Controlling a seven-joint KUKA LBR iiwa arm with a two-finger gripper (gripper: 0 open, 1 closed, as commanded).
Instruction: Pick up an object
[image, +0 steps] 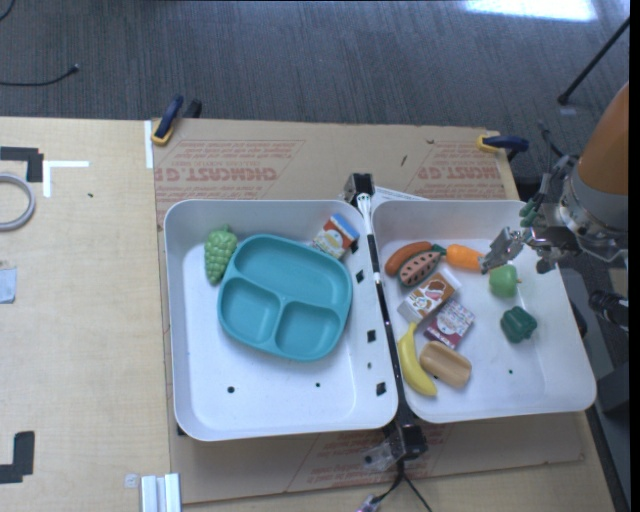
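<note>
Over the right white bin, the metal claw hangs open and holds nothing. Just below sits a small round green toy fruit. Go straight down and squeeze gently.

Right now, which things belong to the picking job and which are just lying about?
Job:
end effector
green apple
carrot
green pepper
hot dog
banana

Lying about:
teal divided plate
grapes
blue clamp
</note>
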